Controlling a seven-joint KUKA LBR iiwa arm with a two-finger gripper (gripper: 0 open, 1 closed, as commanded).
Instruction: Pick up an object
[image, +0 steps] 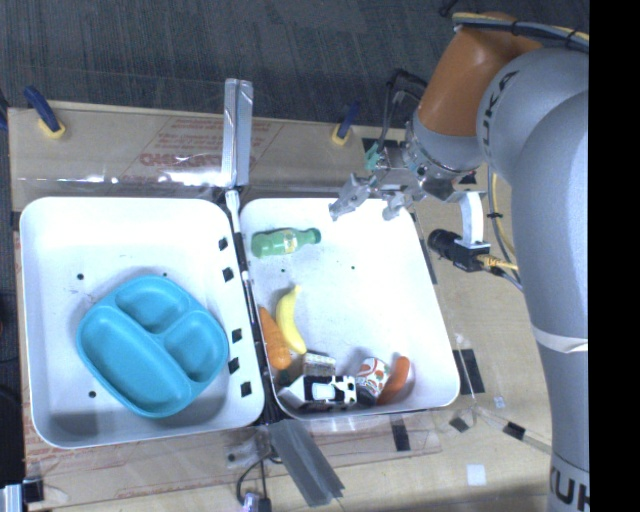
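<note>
My gripper (370, 201) hangs over the far edge of the right bin (400, 270), its two grey fingers spread apart with nothing between them. Left of it, near the bin's far left corner, a green bottle (283, 241) lies on its side. Along the bin's left wall lie a yellow banana (289, 317) and an orange carrot (274, 340). Against the near wall sit a black-and-white toy (328, 389), a small round patterned can (372, 377) and a reddish sausage-shaped thing (399, 374).
The left bin (50, 260) holds a blue divided plate (152, 345). A metal divider post (238, 130) rises between the bins at the back. Bare white floor spreads across the right bin's middle and right side.
</note>
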